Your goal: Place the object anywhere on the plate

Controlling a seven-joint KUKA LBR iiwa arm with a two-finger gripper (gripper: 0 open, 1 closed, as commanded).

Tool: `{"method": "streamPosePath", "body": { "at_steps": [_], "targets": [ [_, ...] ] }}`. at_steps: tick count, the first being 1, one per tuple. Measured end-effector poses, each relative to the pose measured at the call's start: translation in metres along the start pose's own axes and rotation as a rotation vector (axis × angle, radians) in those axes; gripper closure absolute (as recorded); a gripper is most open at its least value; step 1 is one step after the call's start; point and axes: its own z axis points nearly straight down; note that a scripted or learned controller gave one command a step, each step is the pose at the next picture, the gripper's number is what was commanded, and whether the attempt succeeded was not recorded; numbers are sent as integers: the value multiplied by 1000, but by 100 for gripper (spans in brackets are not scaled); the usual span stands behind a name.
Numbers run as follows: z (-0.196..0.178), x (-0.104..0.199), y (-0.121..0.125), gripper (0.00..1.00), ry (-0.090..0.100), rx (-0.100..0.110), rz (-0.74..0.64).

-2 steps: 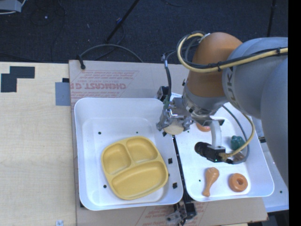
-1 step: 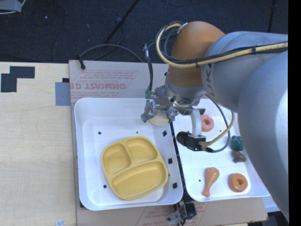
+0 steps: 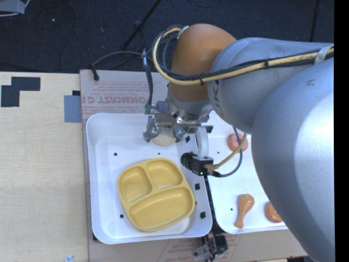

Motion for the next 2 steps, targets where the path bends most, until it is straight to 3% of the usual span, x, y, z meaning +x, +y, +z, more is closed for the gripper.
{"method": "streamPosePath", "body": {
  "at_steps": [1, 2],
  "targets": [
    [-12, -12, 4, 100, -1, 0, 3],
    [-12, -12, 3, 0, -2, 1, 2]
  ]
}}
